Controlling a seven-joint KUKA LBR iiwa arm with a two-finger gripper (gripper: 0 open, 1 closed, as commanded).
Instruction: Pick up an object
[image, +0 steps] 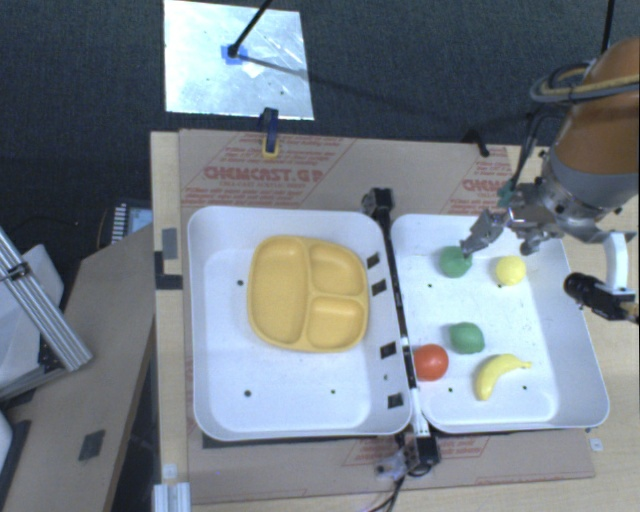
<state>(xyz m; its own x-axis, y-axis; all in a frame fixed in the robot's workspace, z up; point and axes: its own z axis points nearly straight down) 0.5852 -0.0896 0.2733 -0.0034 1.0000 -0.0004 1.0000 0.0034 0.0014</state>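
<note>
camera view: the gripper (497, 228) hangs spread wide over the right bin (570, 330), one finger just above the upper green ball (454, 262), holding nothing, probably lining up a grasp. from that ball, the yellow ball (510, 270) lies just right, a second green ball (466, 337), a red ball (431, 362) and the banana (497, 373) lie nearer the camera, and the yellow tray (305, 293) sits left in the other bin (215, 330).

Arm (598, 130) cut off at right edge. Tool (505, 232) blurred; finger gap unreadable. Upper green ball (455, 263) partly hidden under a fingertip. Grey rack (35, 310) cropped at left edge.
</note>
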